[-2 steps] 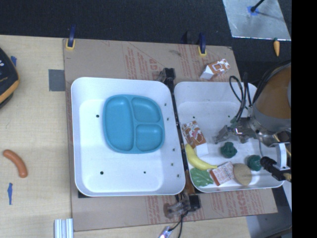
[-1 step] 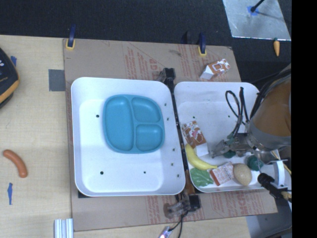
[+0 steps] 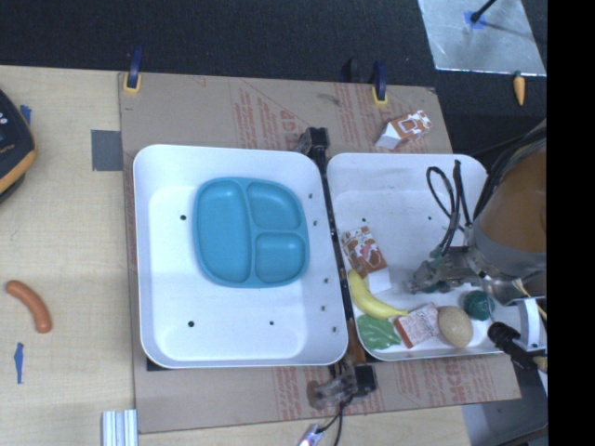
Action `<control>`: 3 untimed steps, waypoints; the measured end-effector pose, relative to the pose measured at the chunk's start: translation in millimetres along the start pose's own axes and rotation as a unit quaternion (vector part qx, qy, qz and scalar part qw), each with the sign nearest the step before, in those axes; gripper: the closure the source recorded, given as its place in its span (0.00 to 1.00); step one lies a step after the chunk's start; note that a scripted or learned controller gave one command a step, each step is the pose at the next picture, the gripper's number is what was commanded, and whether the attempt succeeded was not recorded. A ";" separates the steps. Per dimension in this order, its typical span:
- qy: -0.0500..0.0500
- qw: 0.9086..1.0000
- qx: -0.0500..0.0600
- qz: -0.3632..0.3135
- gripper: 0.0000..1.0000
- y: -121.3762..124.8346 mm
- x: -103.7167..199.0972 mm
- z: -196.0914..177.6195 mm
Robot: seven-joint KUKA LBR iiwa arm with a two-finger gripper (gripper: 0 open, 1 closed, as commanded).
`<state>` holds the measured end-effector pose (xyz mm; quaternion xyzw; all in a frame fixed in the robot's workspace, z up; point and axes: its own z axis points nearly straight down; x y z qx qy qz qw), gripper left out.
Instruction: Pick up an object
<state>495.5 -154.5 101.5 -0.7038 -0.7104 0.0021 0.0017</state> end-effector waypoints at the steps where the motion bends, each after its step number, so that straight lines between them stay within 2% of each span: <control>1: 0.000 1.000 -0.002 0.003 1.00 -13.3 -11.7 -51.0; 2: 0.000 1.000 -0.002 0.003 1.00 -19.8 6.9 -77.1; 3: 0.000 1.000 -0.002 0.003 1.00 -20.0 5.0 -104.0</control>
